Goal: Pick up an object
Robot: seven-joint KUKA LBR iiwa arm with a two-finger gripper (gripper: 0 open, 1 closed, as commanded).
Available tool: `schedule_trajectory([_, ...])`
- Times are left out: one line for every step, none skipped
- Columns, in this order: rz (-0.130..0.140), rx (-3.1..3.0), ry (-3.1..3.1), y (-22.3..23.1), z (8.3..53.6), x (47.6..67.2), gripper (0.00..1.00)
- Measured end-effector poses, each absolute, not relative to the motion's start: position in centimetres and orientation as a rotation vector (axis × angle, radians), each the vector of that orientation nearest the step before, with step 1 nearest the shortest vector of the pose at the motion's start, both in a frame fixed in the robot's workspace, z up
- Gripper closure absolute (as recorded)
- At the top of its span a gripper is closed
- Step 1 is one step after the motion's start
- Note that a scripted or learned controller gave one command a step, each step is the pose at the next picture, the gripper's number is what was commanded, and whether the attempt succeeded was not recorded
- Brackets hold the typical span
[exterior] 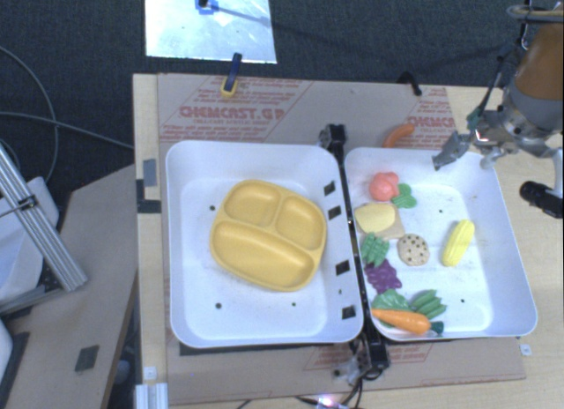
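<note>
Leftmost, farthest from the pincer (pixel 469 148), the left bin (pixel 189 222) holds a yellow compartment plate (pixel 267 234), well apart from any toy food. Nearer, the right bin (pixel 502 222) carries the candidates: along its left wall, low and far left of the pincer, a green leaf (pixel 374 249), purple grapes (pixel 382 274), a carrot (pixel 401 318) and green pea pods (pixel 423 302). Closer lie a pale yellow block (pixel 375 218) and a tomato with green top (pixel 384 186), then a cookie (pixel 412 249). The corn cob (pixel 457 242) lies almost straight below the pincer in the view, its long axis running near top to bottom with a slight tilt, standing apart from the cookie. An orange piece (pixel 398 134) rests on the bench (pixel 291 107) outside the bin, left of the pincer and about level with it.

The pincer hangs over the bin's upper right rim, fingers spread and released, nothing between them. The task's thing is not yet chosen or grasped; the corn cob and the tomato appear the nearest options. Judged from this layout, the corn cob offers the most open room: bare bin floor on both long sides, so a closing across its short axis seems feasible. The cluster along the left wall looks crowded, with pieces touching and the rim close by.
</note>
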State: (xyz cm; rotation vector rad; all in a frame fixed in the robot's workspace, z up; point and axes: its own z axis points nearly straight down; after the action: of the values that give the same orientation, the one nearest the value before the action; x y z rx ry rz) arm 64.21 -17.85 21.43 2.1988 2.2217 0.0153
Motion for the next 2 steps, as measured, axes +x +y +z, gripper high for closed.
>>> schedule_trajectory([-0.011, 2.235, 2.227, -18.4, 9.5, 52.9, 0.0])
schedule_trajectory([0.003, 2.217, 2.222, -18.4, 11.2, 53.7, 1.0])
